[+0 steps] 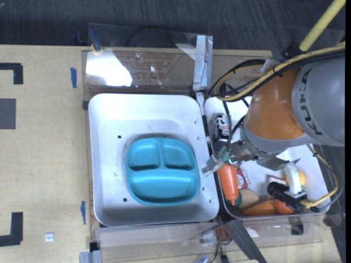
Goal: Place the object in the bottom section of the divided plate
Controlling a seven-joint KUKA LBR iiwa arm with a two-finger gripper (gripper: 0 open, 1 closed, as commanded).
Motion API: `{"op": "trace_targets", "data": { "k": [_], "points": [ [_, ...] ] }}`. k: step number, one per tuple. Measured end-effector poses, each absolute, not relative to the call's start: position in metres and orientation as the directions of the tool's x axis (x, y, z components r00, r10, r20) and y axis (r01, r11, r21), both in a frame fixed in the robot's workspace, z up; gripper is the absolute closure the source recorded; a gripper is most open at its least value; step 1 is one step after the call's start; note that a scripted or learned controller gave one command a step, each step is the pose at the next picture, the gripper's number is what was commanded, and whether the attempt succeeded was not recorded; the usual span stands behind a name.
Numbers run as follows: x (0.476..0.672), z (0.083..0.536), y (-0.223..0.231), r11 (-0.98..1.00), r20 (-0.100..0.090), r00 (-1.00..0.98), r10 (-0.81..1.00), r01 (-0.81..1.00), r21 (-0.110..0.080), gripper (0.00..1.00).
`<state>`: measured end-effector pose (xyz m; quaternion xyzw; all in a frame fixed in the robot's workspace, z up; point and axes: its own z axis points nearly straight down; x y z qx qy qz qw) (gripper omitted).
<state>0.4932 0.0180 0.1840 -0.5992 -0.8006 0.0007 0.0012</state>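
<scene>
Camera view puts the gripper (pixel 219 162) at the left wall of the right bin (pixel 274 216), over the green-tipped end of the red-orange carrot (pixel 228 182) — whether it is clamped on it or merely above it I cannot tell, as the wrist hides the grip. Below the gripper the carrot lies along that wall, probably the object to move, with an orange piece (pixel 266 207) and a pale round one (pixel 248 196) just past it. Left of the gripper, across the wall, the blue divided plate (pixel 163 169) lies flat in the left bin (pixel 104 119) — its wide bottom section (pixel 164 186) faces up, waiting for the drop.
</scene>
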Motion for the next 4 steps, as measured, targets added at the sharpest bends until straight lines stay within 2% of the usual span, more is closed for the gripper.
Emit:
{"op": "trace_targets", "data": {
  "k": [1,2,3,4],
  "points": [
    [0.493,0.184,0.018,0.282,0.001,-0.282,0.959,0.959,-0.003,0.0],
    [0.479,0.184,-0.006,0.259,0.001,-0.259,0.966,0.966,-0.003,0.0],
    [0.48,0.194,-0.006,0.26,0.0,-0.26,0.966,0.966,0.0,1.0],
    [0.535,0.214,0.049,0.279,0.001,-0.279,0.96,0.96,0.002,1.0]
  ]
}}
